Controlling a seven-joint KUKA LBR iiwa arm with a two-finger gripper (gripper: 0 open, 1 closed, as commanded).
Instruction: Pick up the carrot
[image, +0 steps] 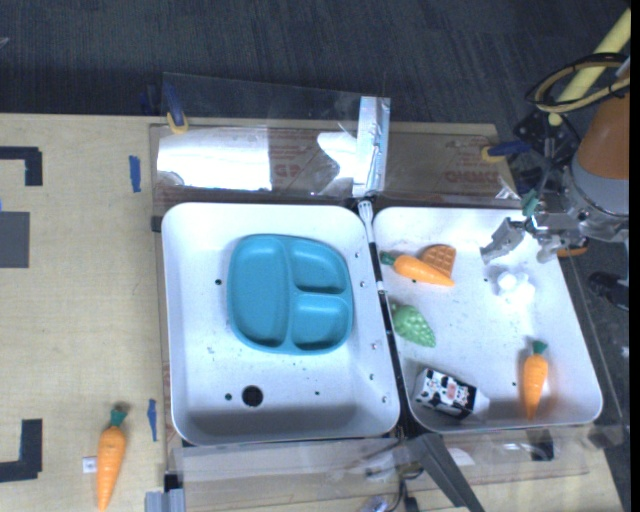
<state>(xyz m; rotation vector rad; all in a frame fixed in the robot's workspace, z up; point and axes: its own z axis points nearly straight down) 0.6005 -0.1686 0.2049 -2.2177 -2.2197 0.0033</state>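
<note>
From above, the pincer (522, 238) hangs over the far right corner of the right bin (570, 300), its fingers apart with nothing between them; one grey finger (497, 240) juts out to the left and the other sits by the bin's right rim. The arm (605, 150), with its orange band, comes in from the right edge behind it. Just left of the pincer, and a little nearer the camera, a carrot (420, 269) lies on its side against an orange waffle (440, 257). Below that, further from the pincer, sits a green leafy piece (413, 325), and nearer still the front rim a black-and-white packet (445, 392). Straight down from the pincer, near the front right corner, a second carrot (535, 376) lies with its green top pointing back toward the pincer. Well to the left, the left bin (190, 300) holds a blue tray (292, 292). A third carrot (109, 458) lies on the bench (70, 300), far off at the front left.
</note>
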